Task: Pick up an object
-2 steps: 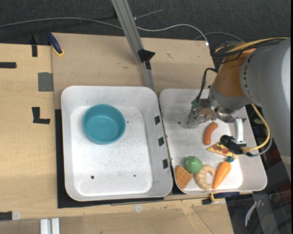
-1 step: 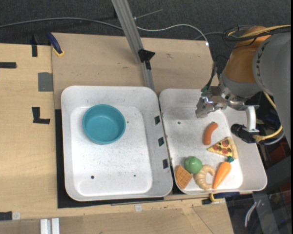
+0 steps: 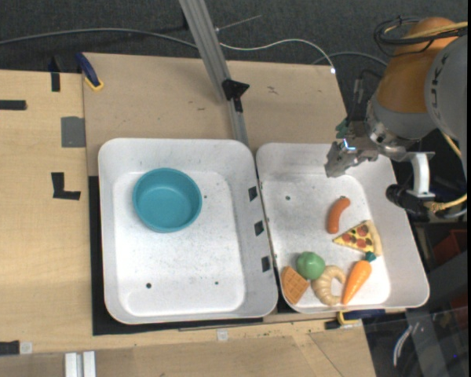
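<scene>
Wooden worktop (image 3: 31, 234) carries two white bins. Nearest, in the right bin (image 3: 298, 181), lie a waffle (image 3: 294, 286), green ball (image 3: 311, 265), carrot (image 3: 355, 281), pizza slice (image 3: 359, 239) and sausage (image 3: 337, 214). The left bin (image 3: 173, 281) holds a teal bowl (image 3: 167, 199). Farther back, the tool (image 3: 339, 162) hangs over the right bin's far edge; its grip state cannot be told.

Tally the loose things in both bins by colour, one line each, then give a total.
Orange: 2, sausage and carrot
Teal: 1, bowl
Green: 1, round vegetable
Tan or beige: 2, waffle piece and pretzel-like piece
Yellow with red: 1, pizza slice
Total: 7
</scene>
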Action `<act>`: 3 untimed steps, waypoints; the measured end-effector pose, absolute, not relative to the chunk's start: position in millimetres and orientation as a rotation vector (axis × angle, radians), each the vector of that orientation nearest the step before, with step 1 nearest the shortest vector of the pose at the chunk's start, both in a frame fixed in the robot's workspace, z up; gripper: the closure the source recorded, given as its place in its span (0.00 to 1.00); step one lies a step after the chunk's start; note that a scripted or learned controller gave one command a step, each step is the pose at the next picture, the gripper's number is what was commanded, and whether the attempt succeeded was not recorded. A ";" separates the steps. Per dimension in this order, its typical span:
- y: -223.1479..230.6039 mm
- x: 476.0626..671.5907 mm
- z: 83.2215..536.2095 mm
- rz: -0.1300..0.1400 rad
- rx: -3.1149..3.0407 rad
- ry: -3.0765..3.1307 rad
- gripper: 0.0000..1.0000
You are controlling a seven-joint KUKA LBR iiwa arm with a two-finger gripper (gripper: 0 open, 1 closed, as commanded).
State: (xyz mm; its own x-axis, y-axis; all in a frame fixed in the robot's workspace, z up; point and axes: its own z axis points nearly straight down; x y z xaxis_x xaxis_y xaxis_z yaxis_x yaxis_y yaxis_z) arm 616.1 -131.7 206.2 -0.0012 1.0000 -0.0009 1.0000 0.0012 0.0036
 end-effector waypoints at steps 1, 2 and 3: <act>-78.6 609.6 219.6 0.003 2.215 2.230 1.00; -26.6 603.0 210.8 -0.002 2.217 2.230 1.00; 32.3 591.5 205.1 -0.002 2.216 2.232 1.00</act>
State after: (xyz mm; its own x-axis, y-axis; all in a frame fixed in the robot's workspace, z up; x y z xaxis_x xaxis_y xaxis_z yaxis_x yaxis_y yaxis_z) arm 591.5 32.3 205.1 -0.0073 1.0000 0.0016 1.0000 0.0074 -0.0035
